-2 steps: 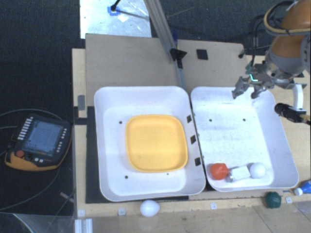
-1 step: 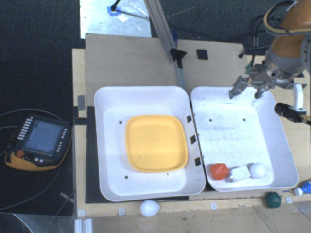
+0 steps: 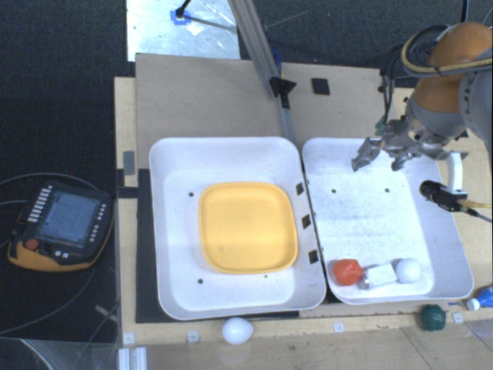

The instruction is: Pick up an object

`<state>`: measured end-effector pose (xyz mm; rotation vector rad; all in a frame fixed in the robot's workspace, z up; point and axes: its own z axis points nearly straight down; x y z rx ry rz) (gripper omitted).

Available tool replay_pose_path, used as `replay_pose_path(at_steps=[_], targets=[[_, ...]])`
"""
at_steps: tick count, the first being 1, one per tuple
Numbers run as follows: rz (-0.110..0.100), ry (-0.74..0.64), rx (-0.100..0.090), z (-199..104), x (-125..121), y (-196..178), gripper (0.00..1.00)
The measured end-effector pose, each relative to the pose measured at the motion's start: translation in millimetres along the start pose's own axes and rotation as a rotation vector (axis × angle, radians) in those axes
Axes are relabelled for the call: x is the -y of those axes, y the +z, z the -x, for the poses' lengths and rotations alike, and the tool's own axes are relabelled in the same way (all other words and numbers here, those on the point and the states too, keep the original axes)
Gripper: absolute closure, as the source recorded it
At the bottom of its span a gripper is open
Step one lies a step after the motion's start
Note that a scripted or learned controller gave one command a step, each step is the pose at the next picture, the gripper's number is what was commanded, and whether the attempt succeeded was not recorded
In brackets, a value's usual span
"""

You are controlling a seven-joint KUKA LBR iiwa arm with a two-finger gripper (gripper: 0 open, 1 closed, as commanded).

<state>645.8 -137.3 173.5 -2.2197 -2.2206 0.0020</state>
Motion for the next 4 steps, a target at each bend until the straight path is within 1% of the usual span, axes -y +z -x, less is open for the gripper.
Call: replay_pose_path(at_steps=[2, 3, 4], targets=[[0.0, 0.0, 0.0, -6.4, 0.8, 84.7, 0.0], [0.005, 0.0, 0.001, -6.1, -0.6, 72.0, 1.0], [0.008, 0.0, 0.001, -3.3, 2.4, 9.5, 1.0]])
